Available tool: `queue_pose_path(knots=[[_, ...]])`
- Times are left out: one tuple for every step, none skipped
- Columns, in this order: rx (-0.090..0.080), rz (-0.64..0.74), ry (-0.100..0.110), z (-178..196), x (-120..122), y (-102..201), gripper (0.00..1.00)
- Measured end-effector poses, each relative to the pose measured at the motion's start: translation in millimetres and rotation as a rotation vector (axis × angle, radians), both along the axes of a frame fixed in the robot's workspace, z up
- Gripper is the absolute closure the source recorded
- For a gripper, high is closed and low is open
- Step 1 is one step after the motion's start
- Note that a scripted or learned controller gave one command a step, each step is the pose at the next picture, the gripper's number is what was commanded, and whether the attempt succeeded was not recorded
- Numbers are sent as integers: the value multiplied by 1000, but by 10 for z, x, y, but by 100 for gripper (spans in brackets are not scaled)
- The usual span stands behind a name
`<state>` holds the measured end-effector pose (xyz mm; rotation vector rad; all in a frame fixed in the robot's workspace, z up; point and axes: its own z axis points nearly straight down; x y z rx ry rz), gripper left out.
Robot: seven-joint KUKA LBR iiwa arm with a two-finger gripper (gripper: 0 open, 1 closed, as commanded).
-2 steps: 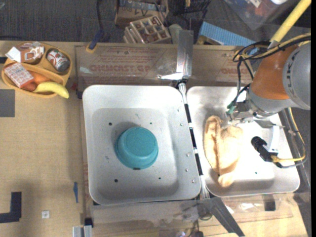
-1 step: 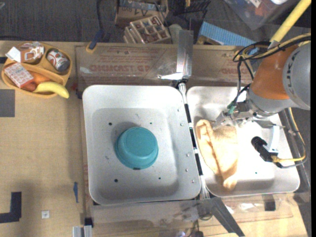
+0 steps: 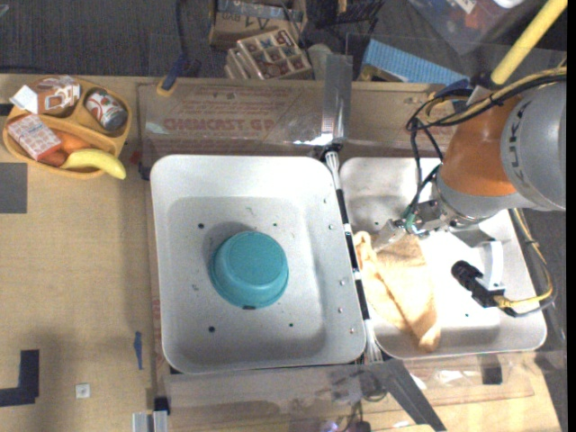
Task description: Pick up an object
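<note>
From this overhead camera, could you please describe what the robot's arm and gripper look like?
The arm is thick, rounded and grey, with an orange band above the wrist and dark lettering on its shell. Black and yellow cables loop beside it. The gripper is a small, dark metal assembly with some teal wiring.

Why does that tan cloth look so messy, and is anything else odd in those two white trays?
The tan cloth lies crumpled in the right bin, bunched against the divider and trailing toward the near rim. The teal bowl sits upside down, alone in the left bin. Nothing looks spilled or broken.
</note>
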<state>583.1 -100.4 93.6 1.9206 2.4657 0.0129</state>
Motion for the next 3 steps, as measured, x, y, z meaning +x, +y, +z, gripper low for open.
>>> queue_pose_path(knots=[[2, -3, -4, 108, 12, 0, 100], [1, -8, -8, 211, 17, -25, 100], [-2, 459, 14, 915, -205, 221, 100]])
